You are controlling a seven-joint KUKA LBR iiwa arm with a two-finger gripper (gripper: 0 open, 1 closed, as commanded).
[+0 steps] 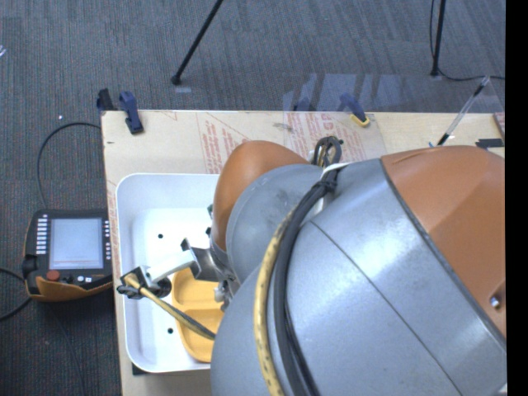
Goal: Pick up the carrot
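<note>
Claw (219,282) sits low in the white bin (136,196), mostly tucked under the big grey arm (363,287), so I can't tell if it's wide or narrow. Right beside it, towards the near edge of the bin, lies a flat yellow-orange thing (196,302). I honestly can't say whether that's the carrot, and nothing else in there reads as one. Further out from the claw, off the table (173,139), a handheld pendant (74,250) lies on the floor.
</note>
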